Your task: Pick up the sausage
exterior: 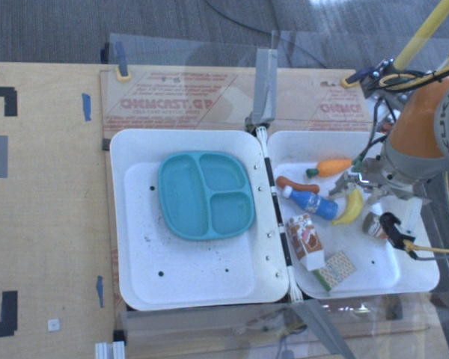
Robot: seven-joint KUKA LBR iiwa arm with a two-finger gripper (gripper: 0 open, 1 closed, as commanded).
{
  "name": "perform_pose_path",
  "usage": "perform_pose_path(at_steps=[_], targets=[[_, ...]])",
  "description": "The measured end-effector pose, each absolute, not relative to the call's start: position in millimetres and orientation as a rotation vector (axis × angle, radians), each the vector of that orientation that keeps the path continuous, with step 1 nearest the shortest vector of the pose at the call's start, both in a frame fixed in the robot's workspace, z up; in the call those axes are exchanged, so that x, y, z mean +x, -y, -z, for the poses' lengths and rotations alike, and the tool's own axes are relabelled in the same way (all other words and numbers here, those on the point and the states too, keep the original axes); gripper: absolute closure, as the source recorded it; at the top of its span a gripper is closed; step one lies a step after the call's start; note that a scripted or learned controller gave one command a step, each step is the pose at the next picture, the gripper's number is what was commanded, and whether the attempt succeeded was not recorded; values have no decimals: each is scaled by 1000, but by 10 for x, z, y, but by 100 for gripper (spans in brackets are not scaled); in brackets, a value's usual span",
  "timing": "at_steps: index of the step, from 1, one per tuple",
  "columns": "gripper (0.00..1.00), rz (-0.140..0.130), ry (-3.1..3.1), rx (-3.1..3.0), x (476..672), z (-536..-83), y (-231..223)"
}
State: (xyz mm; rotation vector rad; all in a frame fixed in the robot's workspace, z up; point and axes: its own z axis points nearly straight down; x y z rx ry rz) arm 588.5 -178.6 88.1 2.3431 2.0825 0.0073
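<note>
The sausage (296, 185) is a short reddish-brown link lying near the left wall of the right bin (419, 275), just above a blue bottle (311, 203). My gripper (364, 179) hangs over the middle right of that bin, close above a yellow banana (351, 207) and just below an orange carrot (334, 167). It stands well to the right of the sausage and apart from it. The grey wrist and orange band (426, 122) hide the bin's far right corner.
The right bin also holds a red and white carton (307, 242), a flat green-edged pad (335, 268) and a small round item (373, 225). A black cable part (393, 231) trails at the right. A teal divided plate (206, 194) lies in the left bin (135, 260).
</note>
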Motion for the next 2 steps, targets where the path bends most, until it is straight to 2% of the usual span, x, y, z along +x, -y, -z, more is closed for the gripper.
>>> perform_pose_path(at_steps=[1,2], targets=[[100,-13,-2076,2345,5895,-998,1802],[100,-2,-2264,2174,6123,-1992,1226]])
